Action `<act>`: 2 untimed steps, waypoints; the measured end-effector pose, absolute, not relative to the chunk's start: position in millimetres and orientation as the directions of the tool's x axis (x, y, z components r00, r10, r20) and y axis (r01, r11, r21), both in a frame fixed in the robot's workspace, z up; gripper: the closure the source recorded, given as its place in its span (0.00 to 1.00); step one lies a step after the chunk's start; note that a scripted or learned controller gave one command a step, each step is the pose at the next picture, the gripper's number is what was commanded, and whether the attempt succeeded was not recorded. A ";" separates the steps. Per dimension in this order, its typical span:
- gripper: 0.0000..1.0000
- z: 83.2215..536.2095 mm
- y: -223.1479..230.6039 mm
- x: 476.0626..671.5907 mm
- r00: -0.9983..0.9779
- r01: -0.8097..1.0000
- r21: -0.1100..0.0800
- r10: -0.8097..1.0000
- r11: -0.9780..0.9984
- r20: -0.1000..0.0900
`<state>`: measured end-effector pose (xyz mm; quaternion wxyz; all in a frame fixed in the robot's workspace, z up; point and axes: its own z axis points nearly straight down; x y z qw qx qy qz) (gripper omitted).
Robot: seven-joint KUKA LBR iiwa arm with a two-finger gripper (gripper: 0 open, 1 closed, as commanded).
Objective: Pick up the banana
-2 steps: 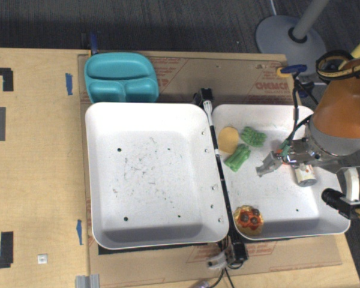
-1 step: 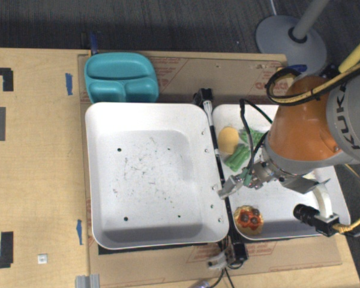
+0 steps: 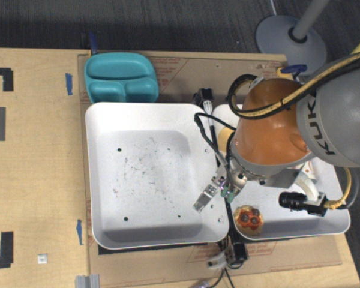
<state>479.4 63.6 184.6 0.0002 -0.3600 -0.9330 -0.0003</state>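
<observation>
The hand (image 3: 209,195) hangs over the left bin's (image 3: 108,161) right edge, its fingers slightly apart and clamped on nothing. Just right of it, under the arm (image 3: 270,128), a yellow sliver of the banana (image 3: 225,138) peeks out in the right bin (image 3: 330,221). Below-right sits a small orange fruit (image 3: 248,218).

Only readable lettering: big black "KU" on the grey arm (image 3: 339,122), cut off at the frame's right edge. Faint reddish print along the cardboard sheet (image 3: 186,71) behind the bins, too small to make out. Nothing else legible anywhere.
</observation>
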 end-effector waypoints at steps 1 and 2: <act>0.00 86.0 114.2 480.2 -0.772 0.635 0.003 0.635 0.772 -0.001; 0.00 86.5 175.0 511.8 -0.913 0.408 0.004 0.408 0.913 -0.004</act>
